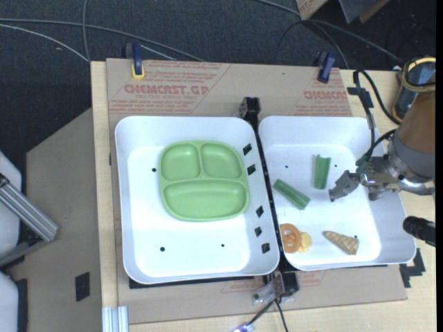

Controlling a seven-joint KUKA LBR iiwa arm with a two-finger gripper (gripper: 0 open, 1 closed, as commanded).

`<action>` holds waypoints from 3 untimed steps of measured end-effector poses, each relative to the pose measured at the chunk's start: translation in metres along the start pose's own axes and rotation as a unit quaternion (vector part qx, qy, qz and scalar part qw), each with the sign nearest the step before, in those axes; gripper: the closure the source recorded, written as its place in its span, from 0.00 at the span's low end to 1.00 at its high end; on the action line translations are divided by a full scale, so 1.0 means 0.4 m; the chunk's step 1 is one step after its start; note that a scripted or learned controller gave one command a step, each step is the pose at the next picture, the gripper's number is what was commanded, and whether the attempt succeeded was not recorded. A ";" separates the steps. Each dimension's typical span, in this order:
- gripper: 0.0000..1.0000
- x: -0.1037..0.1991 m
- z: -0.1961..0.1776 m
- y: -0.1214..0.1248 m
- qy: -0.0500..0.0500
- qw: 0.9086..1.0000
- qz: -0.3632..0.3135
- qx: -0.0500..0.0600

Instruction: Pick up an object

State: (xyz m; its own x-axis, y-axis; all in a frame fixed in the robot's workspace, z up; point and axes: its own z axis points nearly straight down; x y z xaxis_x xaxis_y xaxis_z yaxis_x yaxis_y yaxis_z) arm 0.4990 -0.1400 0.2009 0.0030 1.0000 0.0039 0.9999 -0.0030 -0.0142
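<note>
Objects for picking sit in the right bin, four as I count them: two green cylinders, one pretzel, one cone-shaped piece. One green cylinder stands nearly upright in view toward the bin's middle; the other green cylinder lies slanted just left of it. I see the pretzel, orange-brown and looped, near the front left corner, with the tan cone to its right. One green divided plate with three compartments rests in the left bin. My gripper hovers just right of the cylinders, fingers spread apart, clasping nothing.
</note>
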 end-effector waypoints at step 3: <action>0.00 -0.021 0.288 0.011 0.000 1.000 -0.001 -0.004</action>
State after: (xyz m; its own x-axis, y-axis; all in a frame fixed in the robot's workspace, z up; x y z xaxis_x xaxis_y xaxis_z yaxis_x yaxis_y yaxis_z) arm 0.5017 -0.1481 0.0855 0.0007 1.0000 0.0034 1.0000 -0.0006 -0.0067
